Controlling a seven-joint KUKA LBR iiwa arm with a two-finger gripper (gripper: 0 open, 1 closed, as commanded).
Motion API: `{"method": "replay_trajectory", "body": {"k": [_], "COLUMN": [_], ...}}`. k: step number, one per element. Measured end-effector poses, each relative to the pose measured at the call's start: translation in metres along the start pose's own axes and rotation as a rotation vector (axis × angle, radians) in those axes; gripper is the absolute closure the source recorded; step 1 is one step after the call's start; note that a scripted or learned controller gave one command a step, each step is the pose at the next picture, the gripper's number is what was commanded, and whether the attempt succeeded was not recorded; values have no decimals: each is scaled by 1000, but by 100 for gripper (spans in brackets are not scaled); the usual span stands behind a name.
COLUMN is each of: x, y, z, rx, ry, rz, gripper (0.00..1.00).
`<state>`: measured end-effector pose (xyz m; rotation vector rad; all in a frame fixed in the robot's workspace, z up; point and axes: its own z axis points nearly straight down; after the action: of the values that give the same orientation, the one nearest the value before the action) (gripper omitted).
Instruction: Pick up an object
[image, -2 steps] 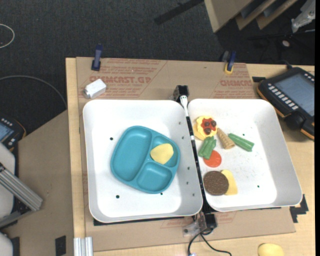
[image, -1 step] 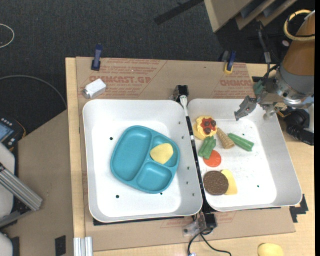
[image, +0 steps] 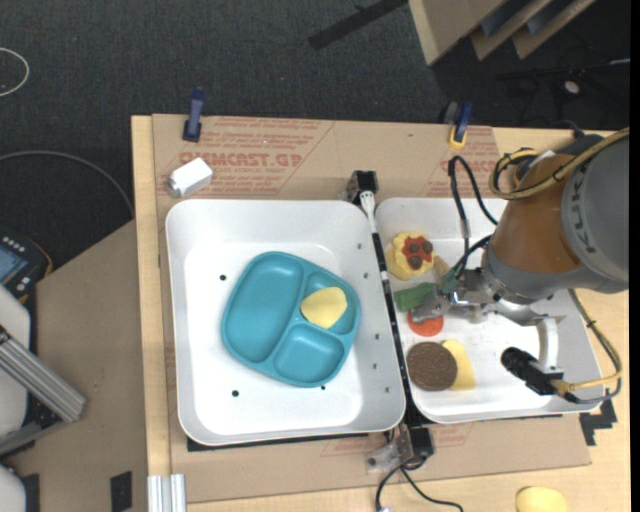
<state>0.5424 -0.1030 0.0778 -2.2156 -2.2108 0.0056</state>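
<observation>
A: Start at the gripper (image: 437, 300). Where is it?

B: Right of centre in the frame, low inside the right bin (image: 520, 405), at the end of the grey arm (image: 560, 240) with its orange band. It hangs over a green piece (image: 409, 297) and a small red-orange piece (image: 427, 324). The arm's own bulk hides the tip, so I cannot tell if it is grasping anything or released.

A: So which object is the pick aimed at?

B: By my reading, one of those two, as they lie directly under it. Just above them in the frame sits a yellow toy with dark red spots (image: 412, 254). Below, towards the bin's lower left corner, a brown round cookie (image: 432, 366) touches a yellow wedge (image: 460, 365).

A: And further out?

B: The left bin (image: 200, 300) fills the middle of the frame and holds a teal divided plate (image: 262, 310) with a pale yellow piece (image: 325, 307) in its right compartment. That lot is well apart from the arm.

A: Which step, then?

B: I judge it the approach or closing stage, low over the target. Nothing looks raised off the bin floor. The next move calls for a firm close on one piece alone, then a straight lift, since the green and red pieces lie close enough to snag together.
</observation>
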Motion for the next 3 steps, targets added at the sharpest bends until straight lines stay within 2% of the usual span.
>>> {"method": "replay_trajectory", "body": {"k": [1,2,3], "x": [-53,-51,-51], "y": [-51,-49,-48], "z": [-9,-19,-29], "rx": [-11,-16,-19], "ry": [-5,-6,-7], "rz": [3,0,1], "gripper": [0,100,100]}}
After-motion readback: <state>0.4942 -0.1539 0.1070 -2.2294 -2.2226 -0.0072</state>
